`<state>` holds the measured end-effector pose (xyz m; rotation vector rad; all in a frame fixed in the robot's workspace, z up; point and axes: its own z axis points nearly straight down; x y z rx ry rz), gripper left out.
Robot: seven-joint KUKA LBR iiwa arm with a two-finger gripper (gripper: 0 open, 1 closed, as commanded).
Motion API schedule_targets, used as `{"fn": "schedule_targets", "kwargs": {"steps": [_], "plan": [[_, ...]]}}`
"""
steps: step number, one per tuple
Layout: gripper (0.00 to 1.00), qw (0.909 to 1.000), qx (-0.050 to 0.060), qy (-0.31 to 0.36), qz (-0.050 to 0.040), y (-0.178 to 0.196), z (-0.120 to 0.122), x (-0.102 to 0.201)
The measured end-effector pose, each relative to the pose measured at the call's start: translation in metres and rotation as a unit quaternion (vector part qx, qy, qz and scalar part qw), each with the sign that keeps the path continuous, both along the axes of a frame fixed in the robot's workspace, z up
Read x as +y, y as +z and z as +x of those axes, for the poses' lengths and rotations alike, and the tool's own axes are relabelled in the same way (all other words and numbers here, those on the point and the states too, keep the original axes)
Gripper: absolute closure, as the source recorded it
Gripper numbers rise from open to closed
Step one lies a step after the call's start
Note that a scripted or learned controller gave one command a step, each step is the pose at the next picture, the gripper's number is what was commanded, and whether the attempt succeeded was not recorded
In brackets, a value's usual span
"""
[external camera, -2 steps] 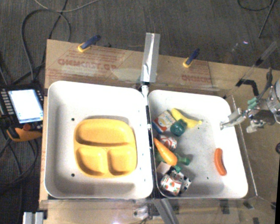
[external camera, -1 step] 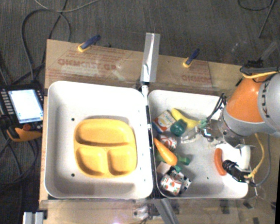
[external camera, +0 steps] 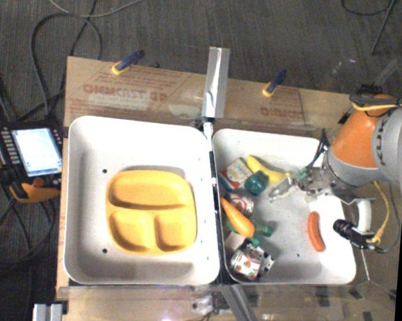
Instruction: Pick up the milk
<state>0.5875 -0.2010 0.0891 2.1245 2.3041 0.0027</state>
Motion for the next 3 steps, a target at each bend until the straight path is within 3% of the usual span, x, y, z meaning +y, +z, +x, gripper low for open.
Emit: {"fn": "schedule_targets", "kwargs": {"steps": [1, 2, 3], "plan": [[0.0, 1.0, -0.001, 0.001, 0.0006, 0.001, -0.062, 0.064], [0.0, 0.9954, -0.003, -0.095, 0.0127, 0.004, -0.04, 0.01], [0.0, 0.9977, -0.002, -0.067, 0.0027, 0.001, 0.019, -0.002]]}}
